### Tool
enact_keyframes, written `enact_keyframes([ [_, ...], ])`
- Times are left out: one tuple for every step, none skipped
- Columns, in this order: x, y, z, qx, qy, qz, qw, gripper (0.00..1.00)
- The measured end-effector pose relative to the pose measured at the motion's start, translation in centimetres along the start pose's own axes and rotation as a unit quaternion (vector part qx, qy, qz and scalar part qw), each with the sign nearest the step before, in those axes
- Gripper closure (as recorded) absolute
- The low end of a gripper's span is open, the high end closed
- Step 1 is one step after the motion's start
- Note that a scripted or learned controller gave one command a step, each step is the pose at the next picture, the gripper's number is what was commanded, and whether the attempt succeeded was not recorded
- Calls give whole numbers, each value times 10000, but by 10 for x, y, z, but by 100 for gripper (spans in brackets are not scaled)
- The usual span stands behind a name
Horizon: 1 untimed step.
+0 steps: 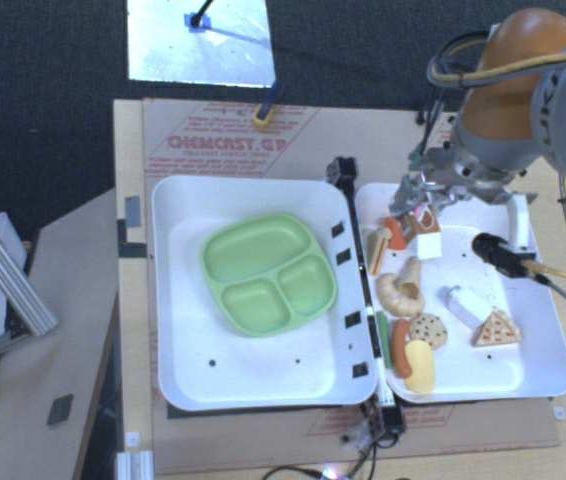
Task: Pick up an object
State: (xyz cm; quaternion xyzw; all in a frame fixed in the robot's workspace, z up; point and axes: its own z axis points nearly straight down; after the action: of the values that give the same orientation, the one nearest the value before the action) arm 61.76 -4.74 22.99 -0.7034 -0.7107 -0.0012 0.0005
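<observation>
The grey arm with its orange band reached in from the right, and its two-finger gripper (pixel 418 200) hung low over the far left corner of the right white bin (pixel 548 368). How the jaws stood could not be told; the wrist hid them.

Directly beneath lay a small cluster: an orange-red carrot-like toy (pixel 393 232), a brown-and-red block (pixel 425 218) and a white cube (pixel 429 245), all touching or nearly so. Nearer in the same bin sat a tan croissant-shaped toy (pixel 401 290), a speckled round cookie (pixel 427 330), a yellow oval piece (pixel 420 366), a pizza-slice wedge (pixel 496 328) and a pale blue-white wrapper-like item (pixel 463 303). The left white bin (pixel 173 368) held a green three-compartment plastic tray (pixel 268 273).

The likely target was that crowded cluster, and the crowding was the risk: closing there could pinch two pieces at once, or nudge one aside and close on nothing. The bin wall and the black divider (pixel 355 268) stood close by, so a finger might strike them on descent.
</observation>
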Motion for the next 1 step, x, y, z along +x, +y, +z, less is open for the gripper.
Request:
enact_keyframes([
  [8,-15,15,12,-11,22,10000,100],
])
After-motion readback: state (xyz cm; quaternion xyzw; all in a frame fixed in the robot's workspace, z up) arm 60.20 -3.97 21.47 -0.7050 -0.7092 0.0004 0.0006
